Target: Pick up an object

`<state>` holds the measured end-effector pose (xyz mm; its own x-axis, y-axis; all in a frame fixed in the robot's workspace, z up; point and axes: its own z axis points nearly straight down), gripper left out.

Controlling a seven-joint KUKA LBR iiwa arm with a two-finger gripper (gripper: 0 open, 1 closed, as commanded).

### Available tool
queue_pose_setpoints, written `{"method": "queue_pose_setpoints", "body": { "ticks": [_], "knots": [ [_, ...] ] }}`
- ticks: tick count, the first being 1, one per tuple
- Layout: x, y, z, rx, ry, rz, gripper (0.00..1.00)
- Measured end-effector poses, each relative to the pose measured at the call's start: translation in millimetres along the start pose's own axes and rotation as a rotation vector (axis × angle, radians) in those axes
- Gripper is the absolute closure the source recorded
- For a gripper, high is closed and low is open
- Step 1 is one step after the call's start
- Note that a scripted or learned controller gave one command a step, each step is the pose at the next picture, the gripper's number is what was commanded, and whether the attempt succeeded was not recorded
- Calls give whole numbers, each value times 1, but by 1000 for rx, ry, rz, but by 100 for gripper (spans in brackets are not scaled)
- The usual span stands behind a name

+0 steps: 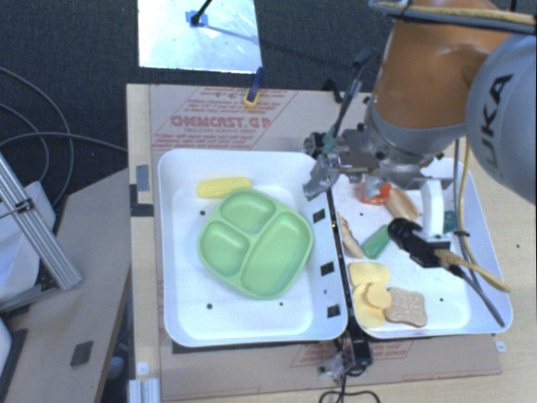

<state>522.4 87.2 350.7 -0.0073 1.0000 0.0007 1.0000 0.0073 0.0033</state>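
Orange-banded arm hides the jaws point(382, 183), so you cannot tell their state | red object point(375, 193) lies right beneath them, green block point(377, 241) near | risk: you clip the bin divider point(334, 225) or grab two crowded items.

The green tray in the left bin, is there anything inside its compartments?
Nothing lies in the green tray: its three compartments show bare. A yellow corn cob lies beside it on the left bin floor, apart from it. Whatever may be underneath the tray is covered.

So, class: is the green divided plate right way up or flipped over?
Right way up: the green plate shows its three hollow compartments facing upward in the left bin.
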Motion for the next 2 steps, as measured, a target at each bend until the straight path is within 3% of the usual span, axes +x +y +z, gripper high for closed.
{"method": "queue_pose_setpoints", "body": {
  "ticks": [1, 2],
  "knots": [
    [55, -37, 37, 4, 1, -1, 0],
    [110, -39, 209, 15, -3, -1, 0]
  ]
}}
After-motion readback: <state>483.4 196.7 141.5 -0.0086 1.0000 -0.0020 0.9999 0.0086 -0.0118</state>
